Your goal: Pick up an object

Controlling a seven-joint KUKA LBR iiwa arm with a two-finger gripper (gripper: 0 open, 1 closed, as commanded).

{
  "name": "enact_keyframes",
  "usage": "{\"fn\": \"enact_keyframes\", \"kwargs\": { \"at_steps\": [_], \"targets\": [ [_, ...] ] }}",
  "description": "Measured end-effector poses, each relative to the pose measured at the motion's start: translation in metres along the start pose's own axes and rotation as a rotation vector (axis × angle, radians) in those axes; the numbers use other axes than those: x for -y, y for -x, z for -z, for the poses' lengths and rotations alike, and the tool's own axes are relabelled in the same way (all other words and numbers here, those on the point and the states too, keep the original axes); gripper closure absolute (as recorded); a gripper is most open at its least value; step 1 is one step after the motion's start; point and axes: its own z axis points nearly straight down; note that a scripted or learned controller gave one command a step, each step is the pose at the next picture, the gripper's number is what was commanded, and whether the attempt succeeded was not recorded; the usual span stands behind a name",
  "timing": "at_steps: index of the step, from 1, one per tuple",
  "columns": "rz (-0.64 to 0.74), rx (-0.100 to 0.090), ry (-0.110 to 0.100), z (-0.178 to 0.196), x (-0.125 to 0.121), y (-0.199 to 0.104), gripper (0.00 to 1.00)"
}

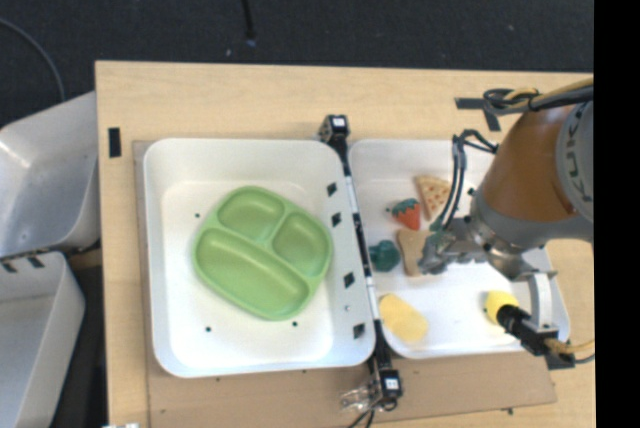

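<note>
Tool (436,256) low in right bin (455,344), finger state hard to tell tbh. Tan flat piece (409,251) just left of tool, long axis roughly up-down. Teal blob (384,255) further left, red-green toy (406,212) and pizza wedge (433,194) above, yellow lump (403,318) below-left.

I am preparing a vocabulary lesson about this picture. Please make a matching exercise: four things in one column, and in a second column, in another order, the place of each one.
Things:
1. green divided plate
2. yellow piece
3. pizza slice toy
4. gripper

Places:
A. near front edge of the right bin
B. in the left bin
C. over the middle of the right bin
D. toward the back of the right bin

Pairs: 1-B, 2-A, 3-D, 4-C
</note>
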Motion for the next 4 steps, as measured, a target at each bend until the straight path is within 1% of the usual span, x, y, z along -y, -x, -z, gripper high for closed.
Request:
{"fn": "enact_keyframes", "kwargs": {
  "at_steps": [1, 2, 3, 4],
  "targets": [
    [0.009, 0.0, 0.001, 0.044, -0.006, -0.003, 1.0],
    [0.01, 0.0, 0.002, 0.098, -0.008, -0.002, 1.0],
    [0.013, -0.002, -0.002, 0.1, -0.045, -0.049, 1.0],
    [0.011, 0.0, -0.004, 0.088, -0.068, -0.089, 1.0]
  ]
}}
